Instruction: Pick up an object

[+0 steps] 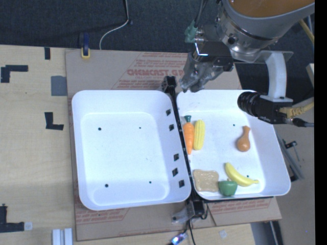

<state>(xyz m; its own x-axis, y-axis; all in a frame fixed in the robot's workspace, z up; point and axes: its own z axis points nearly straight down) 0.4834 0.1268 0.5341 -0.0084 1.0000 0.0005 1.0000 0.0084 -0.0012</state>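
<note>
Lying in the right bin (pixel 265 137) are a carrot (pixel 188 136), corn (pixel 199 134), drumstick (pixel 243 139), banana (pixel 240 175), toast (pixel 205 179) and green fruit (pixel 228 188). Above that bin's far left corner hangs the claw (pixel 191 83), its grip impossible to tell.

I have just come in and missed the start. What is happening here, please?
A grey robot arm is set to pick up an object. Its gripper hangs above the far rim of the right bin, holding nothing. The toy carrot, corn, chicken leg, banana, bread and green vegetable lie untouched there.
</note>
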